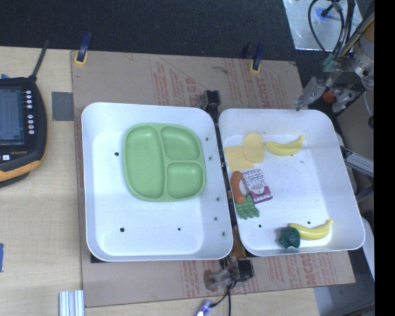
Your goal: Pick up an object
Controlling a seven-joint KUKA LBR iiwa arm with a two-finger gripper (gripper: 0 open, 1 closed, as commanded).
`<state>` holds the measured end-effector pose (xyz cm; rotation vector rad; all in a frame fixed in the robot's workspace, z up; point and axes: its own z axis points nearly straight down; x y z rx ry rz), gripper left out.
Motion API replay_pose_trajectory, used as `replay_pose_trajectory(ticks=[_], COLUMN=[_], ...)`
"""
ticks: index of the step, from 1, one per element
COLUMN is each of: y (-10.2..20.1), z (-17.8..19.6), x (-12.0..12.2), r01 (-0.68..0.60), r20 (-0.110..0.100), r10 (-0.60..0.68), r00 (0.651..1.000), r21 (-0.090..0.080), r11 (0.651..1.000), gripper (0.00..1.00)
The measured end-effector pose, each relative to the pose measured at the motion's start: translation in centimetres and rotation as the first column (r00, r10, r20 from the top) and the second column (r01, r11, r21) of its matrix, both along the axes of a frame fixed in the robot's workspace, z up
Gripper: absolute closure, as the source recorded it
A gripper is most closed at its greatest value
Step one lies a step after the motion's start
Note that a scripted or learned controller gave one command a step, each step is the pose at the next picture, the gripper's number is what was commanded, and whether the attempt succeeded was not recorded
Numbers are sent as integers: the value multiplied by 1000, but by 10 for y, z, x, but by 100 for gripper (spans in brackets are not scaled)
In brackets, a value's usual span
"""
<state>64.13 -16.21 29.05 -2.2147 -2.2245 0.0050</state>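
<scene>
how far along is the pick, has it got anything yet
Nothing looks picked yet. The gripper sits above the far right corner of the right bin with no object visible between its fingers. Both bananas, the carrot and the packet lie in the bin. The whole pick remains.

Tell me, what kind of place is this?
Probably a robotics lab test bench: two white bins clamped on cardboard, toy food like a plastic banana, and a handheld control tablet beside them.

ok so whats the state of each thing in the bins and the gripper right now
green divided plate: flat in left bin
upper banana: lying in right bin
lower banana: lying beside dark green toy
carrot: lying by packet
gripper: above right bin's far corner
</scene>
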Motion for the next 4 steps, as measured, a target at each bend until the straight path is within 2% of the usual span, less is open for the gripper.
replay_pose_trajectory(ticks=[1, 2, 3, 4], y=[-51, 56, 16, -30], z=[-85, -136, -144, -199], x=[-23, -47, 3, -16], r01=[1, -3, 3, 1], r20=[-2, -2, 2, -1], r10=[-1, 3, -3, -1], r00=[1000, 1000, 1000, 1000], r21=[-1, 0, 0, -1], r11=[1000, 1000, 1000, 1000], gripper=[0, 0, 0, 0])
